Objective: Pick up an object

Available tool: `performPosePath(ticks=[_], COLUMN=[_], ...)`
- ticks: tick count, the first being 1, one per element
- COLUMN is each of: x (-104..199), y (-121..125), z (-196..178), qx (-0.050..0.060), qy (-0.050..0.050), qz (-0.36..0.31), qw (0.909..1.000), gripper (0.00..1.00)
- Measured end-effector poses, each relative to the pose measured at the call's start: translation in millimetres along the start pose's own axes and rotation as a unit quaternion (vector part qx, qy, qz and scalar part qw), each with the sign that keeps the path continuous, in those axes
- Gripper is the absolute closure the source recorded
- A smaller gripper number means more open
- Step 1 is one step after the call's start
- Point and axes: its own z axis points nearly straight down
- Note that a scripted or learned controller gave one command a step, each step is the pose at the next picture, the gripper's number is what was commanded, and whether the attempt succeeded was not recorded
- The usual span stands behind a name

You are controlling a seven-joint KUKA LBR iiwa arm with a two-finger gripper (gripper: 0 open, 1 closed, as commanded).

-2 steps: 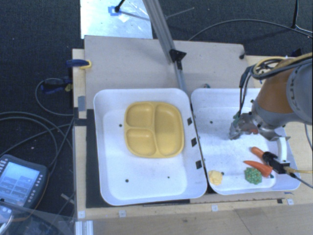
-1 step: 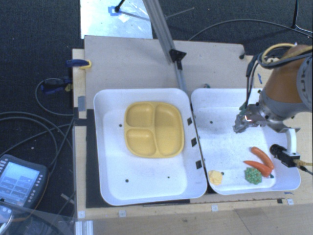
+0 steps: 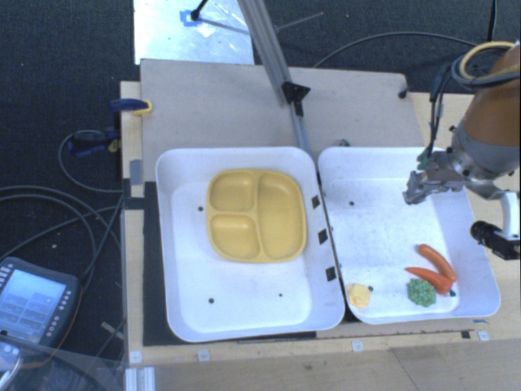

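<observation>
A: The grey metal hand [image 3: 417, 187] hangs over the right white bin [image 3: 383, 218], well short of the two orange carrot-shaped toys [image 3: 434, 269].

B: Spread or pinching? I can't tell. Descending there likely grasps nothing.

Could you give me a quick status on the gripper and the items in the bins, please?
Gripper over right bin, holding nothing seen. Two orange pieces, green piece, yellow piece at near edge. Yellow tray in left bin.
</observation>
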Motion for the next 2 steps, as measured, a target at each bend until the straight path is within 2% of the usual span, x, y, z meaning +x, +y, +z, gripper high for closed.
performPosePath(ticks=[1, 2], x=[-0.3, 44.6], y=[2.3, 6.7], z=[-49.7, -39.0], qx=[0.001, 0.004], qy=[0.000, 0.002], qz=[0.000, -0.002], qw=[1.0000, 1.0000], gripper=[1.00, 1.00])
